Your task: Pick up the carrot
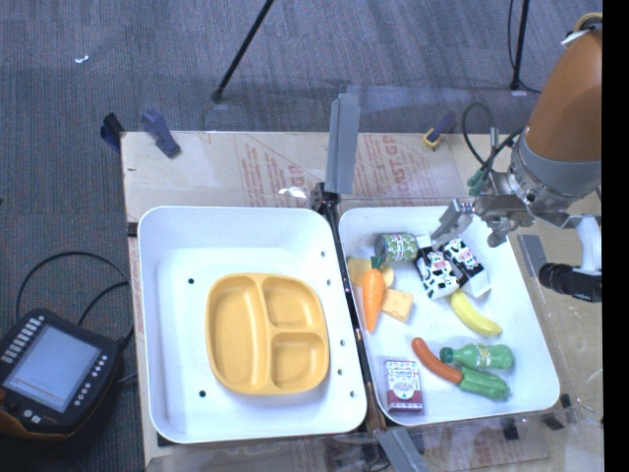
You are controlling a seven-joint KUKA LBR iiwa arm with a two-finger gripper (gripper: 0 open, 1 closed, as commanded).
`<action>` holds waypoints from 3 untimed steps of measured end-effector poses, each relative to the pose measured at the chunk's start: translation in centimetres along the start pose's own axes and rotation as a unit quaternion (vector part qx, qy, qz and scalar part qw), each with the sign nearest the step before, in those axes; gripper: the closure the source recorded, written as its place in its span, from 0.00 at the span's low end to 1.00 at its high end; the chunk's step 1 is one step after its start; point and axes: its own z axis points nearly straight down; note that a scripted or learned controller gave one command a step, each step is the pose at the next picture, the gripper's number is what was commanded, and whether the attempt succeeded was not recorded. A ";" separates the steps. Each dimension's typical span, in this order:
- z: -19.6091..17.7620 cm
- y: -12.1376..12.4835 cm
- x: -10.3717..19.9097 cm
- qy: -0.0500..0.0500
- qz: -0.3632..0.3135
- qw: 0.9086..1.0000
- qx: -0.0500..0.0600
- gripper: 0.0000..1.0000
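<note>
A: Where is the carrot (pixel 372 298) lying?

B: In the right bin (pixel 546 362), close to its left wall. Its long axis runs near to far, with the green top at the far end and the orange tip pointing toward the near edge, tilted only slightly.

A: What crowds it?

B: A cheese wedge (pixel 398 305) touches its right side, and something pale yellow sits just beside its top on the left. A green can (pixel 396 247) lies just beyond the leafy end. Toward the near side there is bare bin floor between the tip and a small red packet (pixel 403 383).

A: And the rest of that bin?

B: A cow-patterned milk carton (pixel 444 269) and a banana (pixel 475 313) lie farther right, and a red chili pepper (pixel 436 359) and a green bottle (pixel 479 356) sit near the bin's near right corner. All are apart from the carrot.

A: The arm?

B: It reaches in from the right, with the jaws (pixel 454 220) over the far part of the right bin, above the carton and well apart from the carrot. I cannot tell whether they are spread or closed.

A: The left bin (pixel 167 264)?

B: It holds a yellow divided tray (pixel 266 332) in its middle, with bare white floor all around. Both bins rest on the cardboard-covered worktop (pixel 236 165).
</note>
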 end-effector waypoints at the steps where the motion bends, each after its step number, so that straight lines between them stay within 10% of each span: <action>1: -0.8 0.0 -0.1 0.001 0.001 1.000 0.002 1.00; 2: -0.8 0.0 -0.1 0.001 0.002 1.000 0.002 0.00; 3: 2.5 -6.2 -1.8 0.000 -0.121 0.993 0.000 0.00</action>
